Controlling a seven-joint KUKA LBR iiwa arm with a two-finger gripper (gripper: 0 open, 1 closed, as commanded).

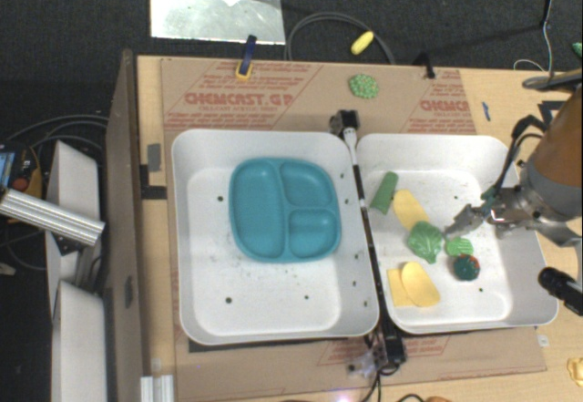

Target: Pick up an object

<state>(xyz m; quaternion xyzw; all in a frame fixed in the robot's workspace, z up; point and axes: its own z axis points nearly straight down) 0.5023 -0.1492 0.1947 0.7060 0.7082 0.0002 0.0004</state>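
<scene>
right bin [492,304] holds a small scatter of toy food. green block [385,191] near the divider, a yellow piece [409,208] just beside it, a leafy green piece [424,240] below that, a small green item [459,247] and a dark teal ball [467,268] to its right, a pale yellow slice [414,283] nearest the front wall. left bin [196,300] carries a teal divided plate [283,209].

gripper [463,220] hangs low over the right bin, tip close above the small green item and the leafy piece — nothing seen between its fingers, and whether they are spread or closed i cannot tell at this size.

handling, as a judgement: the pieces look light, rigid plastic, probably smooth and a bit slippery. the leafy piece is lumpy — best pinched across its narrow waist. the ball would likely roll out; take it dead centre.
</scene>
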